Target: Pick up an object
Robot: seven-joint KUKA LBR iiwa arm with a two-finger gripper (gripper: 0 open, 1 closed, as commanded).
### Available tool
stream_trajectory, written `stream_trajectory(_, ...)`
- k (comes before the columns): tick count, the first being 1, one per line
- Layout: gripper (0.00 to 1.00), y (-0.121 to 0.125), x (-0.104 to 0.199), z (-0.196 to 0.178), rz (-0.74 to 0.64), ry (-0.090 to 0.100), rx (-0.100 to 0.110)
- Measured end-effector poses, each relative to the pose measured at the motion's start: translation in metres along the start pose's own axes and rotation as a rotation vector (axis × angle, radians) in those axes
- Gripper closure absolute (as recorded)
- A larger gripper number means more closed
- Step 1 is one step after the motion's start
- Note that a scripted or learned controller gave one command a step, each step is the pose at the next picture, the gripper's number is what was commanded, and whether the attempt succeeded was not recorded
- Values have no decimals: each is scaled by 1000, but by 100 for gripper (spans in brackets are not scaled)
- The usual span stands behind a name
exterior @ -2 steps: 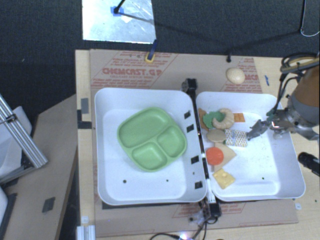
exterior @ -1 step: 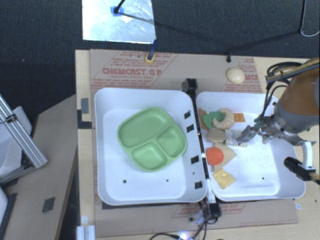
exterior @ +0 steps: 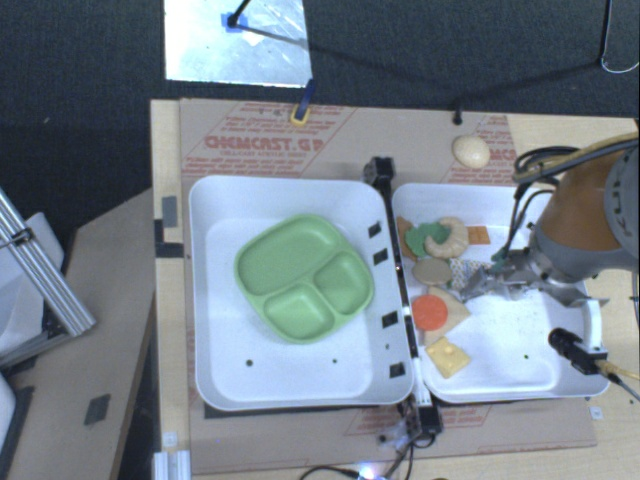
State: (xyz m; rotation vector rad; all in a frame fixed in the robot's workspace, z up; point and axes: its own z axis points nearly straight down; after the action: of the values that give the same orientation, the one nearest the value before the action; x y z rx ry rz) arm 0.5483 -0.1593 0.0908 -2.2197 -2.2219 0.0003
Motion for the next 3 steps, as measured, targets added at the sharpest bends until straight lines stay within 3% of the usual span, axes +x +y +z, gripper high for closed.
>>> stream_trajectory(1,100,1,0,-12,0,-1,-4)
stream_trajectory(3,100,9,-1,-119,-4,-3,-8)
